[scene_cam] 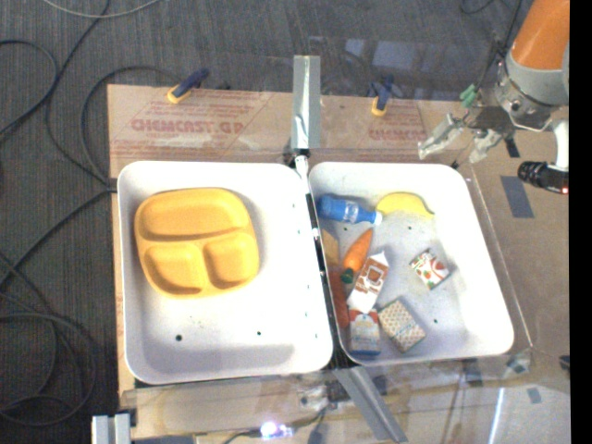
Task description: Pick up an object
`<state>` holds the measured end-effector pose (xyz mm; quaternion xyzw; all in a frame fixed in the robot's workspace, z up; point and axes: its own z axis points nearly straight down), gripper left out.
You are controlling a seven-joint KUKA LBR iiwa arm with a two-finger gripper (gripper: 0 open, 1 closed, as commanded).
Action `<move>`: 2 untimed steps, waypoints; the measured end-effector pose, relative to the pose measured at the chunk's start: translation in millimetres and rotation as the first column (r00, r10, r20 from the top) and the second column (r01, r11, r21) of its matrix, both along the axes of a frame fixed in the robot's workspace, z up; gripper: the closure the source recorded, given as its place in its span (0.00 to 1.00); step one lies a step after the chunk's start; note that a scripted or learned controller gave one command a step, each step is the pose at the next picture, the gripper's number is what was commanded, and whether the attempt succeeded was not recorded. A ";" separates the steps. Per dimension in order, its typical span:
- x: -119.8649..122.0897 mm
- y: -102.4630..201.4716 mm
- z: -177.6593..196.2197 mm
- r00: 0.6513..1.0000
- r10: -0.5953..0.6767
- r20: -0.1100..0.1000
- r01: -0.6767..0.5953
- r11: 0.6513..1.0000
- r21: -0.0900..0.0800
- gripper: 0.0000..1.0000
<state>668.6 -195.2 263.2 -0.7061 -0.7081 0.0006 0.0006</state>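
**Two bins below me, my fingers spread and empty above the right bin's far corner**

Nearest the camera sit two shallow white bins side by side on the bench. The left bin holds one thing: a yellow compartment tray with three wells, lying flat toward its far left.

The right bin holds seven things that I can count. Closest to the front edge are two small cartons, a blue-and-white one and, just beside it, a patterned box turned at an angle. A little farther back lies a white-and-red carton, tilted, with one orange carrot touching its far end and pointing away. To the right, apart from these, is one small box with a red-and-green print. Along the far side lie one blue bottle on its side and one yellow banana-like piece just beside it.

Beyond the bins, two clamps with yellow handles grip the board's far edge.

Farthest back, at upper right, is my arm: the orange band above the grey wrist, leaning in from the right. My gripper hangs over the bench just past the right bin's far corner, its two fingers parted wide, with nothing between them. Every object rests in the bins, well apart from me.
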 end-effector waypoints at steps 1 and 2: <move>-78.1 -27.0 -61.4 0.983 -0.182 -0.001 0.182 0.983 0.001 0.00; -110.9 -14.1 -166.5 0.985 -0.172 0.004 0.172 0.985 0.010 0.00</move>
